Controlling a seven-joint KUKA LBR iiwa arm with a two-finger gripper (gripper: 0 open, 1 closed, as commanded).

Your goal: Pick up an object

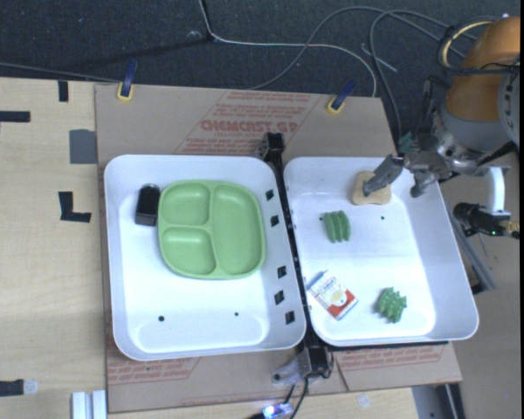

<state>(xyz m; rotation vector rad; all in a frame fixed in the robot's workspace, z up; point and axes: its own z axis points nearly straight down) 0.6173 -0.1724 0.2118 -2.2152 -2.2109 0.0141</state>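
The right bin [437,260] holds a tan, bread-like piece [369,193] at its far edge, a small green ribbed object [336,226] in the middle, a white and red packet [332,294] and a green leafy toy [390,304] near the front. My gripper [400,180] hovers at the bin's far right corner, open, with its fingers spread. The left finger [383,175] overlaps the tan piece's right edge. Nothing sits between the fingers.
In the left bin [122,260] lie a green divided plate [212,229] and a small black block [147,204] to its left. A black divider with clips [284,234] runs between the bins. Cables cross the dark backdrop behind.
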